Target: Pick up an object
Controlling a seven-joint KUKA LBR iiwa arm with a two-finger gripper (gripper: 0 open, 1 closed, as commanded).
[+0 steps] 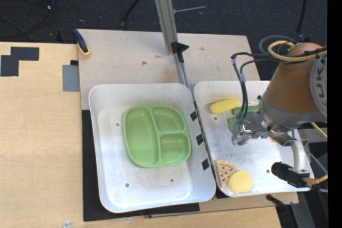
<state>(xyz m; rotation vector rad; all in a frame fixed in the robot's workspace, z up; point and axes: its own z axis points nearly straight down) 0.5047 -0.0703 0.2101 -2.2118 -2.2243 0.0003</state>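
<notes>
My gripper point(241, 135) hangs low over the right bin point(256, 160), near its middle. A small green object point(233, 122) lies right beside the gripper on its far-left side, partly hidden by it. I cannot tell whether the two touch. A yellow corn cob point(224, 105) lies just beyond the green object. At the bin's near left corner sit a waffle piece point(224, 171) and a round yellow object point(240, 181).
The left bin point(107, 179) holds a green divided plate point(156, 135). An upright metal post point(164, 13) rises behind the bins. The arm's orange band point(294, 83) looms over the right bin's far right side.
</notes>
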